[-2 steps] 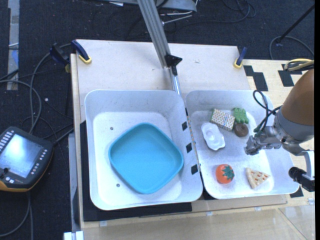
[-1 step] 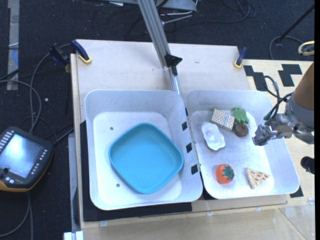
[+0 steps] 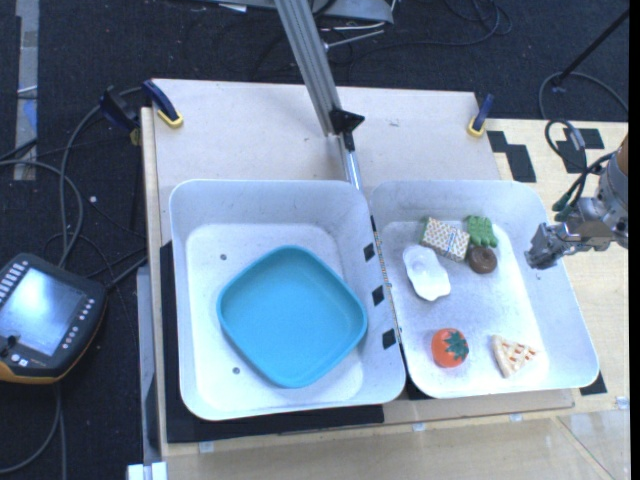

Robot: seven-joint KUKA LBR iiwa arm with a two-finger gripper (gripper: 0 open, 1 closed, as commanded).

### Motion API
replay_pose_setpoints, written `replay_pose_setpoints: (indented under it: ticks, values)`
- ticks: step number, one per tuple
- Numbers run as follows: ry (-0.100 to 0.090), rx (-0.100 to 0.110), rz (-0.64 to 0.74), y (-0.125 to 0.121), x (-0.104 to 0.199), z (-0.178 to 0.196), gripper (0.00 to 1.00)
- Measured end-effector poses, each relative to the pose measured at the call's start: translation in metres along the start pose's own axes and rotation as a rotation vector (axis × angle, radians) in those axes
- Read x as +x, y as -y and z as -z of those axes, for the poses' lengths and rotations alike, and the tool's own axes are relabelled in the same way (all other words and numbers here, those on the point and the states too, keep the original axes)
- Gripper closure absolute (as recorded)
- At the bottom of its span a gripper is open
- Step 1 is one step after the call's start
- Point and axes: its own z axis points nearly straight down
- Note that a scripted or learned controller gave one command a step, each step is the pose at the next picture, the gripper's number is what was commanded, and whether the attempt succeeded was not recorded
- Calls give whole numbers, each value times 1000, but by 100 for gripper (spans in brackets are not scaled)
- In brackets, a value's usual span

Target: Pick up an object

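Over the right white bin's [image 3: 560,298] far rim, the hand [image 3: 548,248] is hovering, seemingly empty; its state I cannot tell. Small toys are lying apart inside; targeting the isolated red tomato-like toy [image 3: 450,347] seems safest.

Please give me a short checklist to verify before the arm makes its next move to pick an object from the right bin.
1. Objects to pick lie in the right bin: ok. A tomato, a pizza slice, a white piece, a waffle, a green piece and a brown piece.
2. Gripper is over the right bin: ok, at its right rim.
3. Gripper holds nothing: cannot tell; it is too small and blurred.
4. An isolated target exists: ok. The tomato and the pizza slice lie apart from the others.
5. The waffle, green piece and brown piece are separated: not ok; they are bunched together.
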Motion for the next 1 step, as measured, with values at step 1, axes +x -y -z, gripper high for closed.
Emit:
replay_pose_setpoints:
  ticks: [1]
  values:
    - [-1,4,0,0,0,10,100]
